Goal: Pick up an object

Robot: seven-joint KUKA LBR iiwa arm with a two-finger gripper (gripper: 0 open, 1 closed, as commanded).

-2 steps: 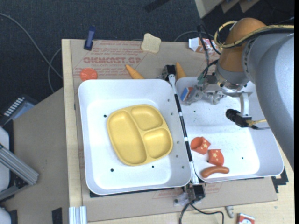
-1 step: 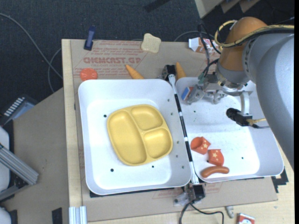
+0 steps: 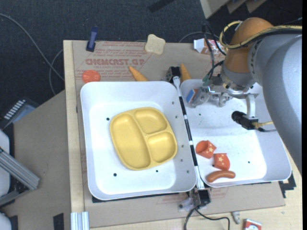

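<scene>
Your pincer (image 3: 211,96) hangs low over the right bin's (image 3: 268,169) far-left corner, by the blue item (image 3: 190,95).
You cannot tell how wide it is open or whether it grips anything. The red pieces (image 3: 213,155) and sausage (image 3: 220,176) lie near the front, well apart from it. A yellow tray (image 3: 143,137) sits in the left bin (image 3: 96,104); a carrot (image 3: 137,74) and bread (image 3: 154,43) lie on the tabletop (image 3: 43,143) behind.
</scene>
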